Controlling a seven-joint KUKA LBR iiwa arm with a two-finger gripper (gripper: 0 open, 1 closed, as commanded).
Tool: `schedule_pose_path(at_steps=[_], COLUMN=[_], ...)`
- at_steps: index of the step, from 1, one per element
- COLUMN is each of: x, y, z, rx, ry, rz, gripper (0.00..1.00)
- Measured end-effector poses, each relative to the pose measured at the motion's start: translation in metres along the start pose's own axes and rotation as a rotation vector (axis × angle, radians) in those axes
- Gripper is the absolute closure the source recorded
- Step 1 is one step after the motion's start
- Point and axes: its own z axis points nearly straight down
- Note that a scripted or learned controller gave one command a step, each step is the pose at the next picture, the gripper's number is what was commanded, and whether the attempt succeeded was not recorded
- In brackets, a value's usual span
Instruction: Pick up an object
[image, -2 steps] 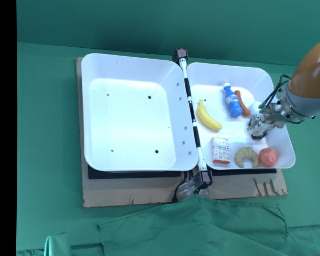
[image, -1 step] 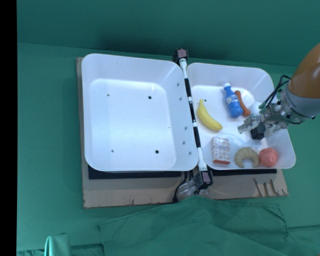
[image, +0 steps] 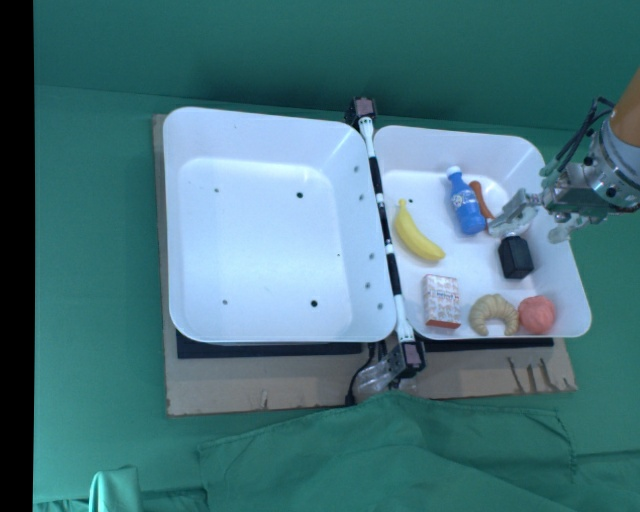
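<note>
- The bench (image: 100, 300) is covered in green cloth and fills most of the frame.
- The left bin (image: 265, 235) is big and white and sits in the middle left of the frame.
- The right bin (image: 420, 150) is white too, on the right side, and it has all the toys in it.
- The end effector (image: 540, 215) hangs over the right edge of the right bin. Its two fingers are spread apart and nothing is between them.
- The banana (image: 417, 233) is yellow and lies on the left side of the right bin.
- The blue bottle (image: 464, 203) lies near the top of that bin, with a small orange thing (image: 481, 196) just beside it.
- The croissant (image: 494, 314) is at the bottom, next to a pink ball (image: 537, 314).
- The little box (image: 441, 300) is red and white. It has a picture on it, but the words are too small to read.
- The black block (image: 515, 256) is just below the end effector, so I think it is the easiest one to pick.
- To do it well, come straight down with one finger on each side of the block, then squeeze.
</note>
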Motion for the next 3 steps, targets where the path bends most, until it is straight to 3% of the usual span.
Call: schedule_pose_path(at_steps=[1, 3], x=[-0.0594, -0.0565], y=[-0.0144, -0.0126], z=[0.0688, 0.0656], rx=[0.023, 0.016], ry=[0.002, 0.001], rz=[0.014, 0.008], gripper=[0.00, 0.00])
